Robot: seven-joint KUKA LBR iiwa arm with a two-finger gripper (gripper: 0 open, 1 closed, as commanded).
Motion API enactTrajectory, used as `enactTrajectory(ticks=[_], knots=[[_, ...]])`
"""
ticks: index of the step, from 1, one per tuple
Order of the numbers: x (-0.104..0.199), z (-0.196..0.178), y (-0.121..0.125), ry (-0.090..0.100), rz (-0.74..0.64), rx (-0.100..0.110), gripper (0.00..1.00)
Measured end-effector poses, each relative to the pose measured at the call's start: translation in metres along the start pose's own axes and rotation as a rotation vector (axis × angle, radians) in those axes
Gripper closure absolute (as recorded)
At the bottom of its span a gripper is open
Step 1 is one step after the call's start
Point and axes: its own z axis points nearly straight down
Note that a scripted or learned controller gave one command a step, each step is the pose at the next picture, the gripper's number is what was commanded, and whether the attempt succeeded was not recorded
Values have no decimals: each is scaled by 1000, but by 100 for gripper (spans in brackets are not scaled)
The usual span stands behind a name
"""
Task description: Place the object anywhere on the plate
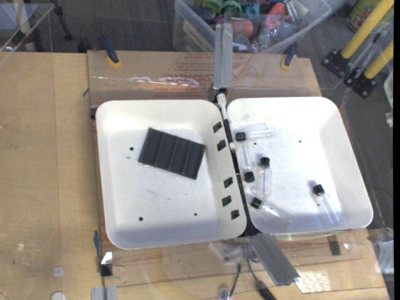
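From above, the flat black ribbed plate (172,153) lies in the left white bin (119,224), its long side running from upper left to lower right. In the right white bin (350,167) lie small clear tubes with black caps. One tube (326,203) lies alone near the right wall, slanted, cap to the upper left. Another tube (254,132) lies sideways near the top, cap to the left.

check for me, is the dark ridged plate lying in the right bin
No, the dark ridged plate lies in the left bin; the right bin holds small clear vials.
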Motion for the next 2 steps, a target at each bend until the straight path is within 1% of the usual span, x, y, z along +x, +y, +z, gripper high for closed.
enactTrajectory(ticks=[1, 2], knots=[[0, 0, 0, 0, 0, 0, 0], [0, -10, 1, -2, -1, -2, 100]])
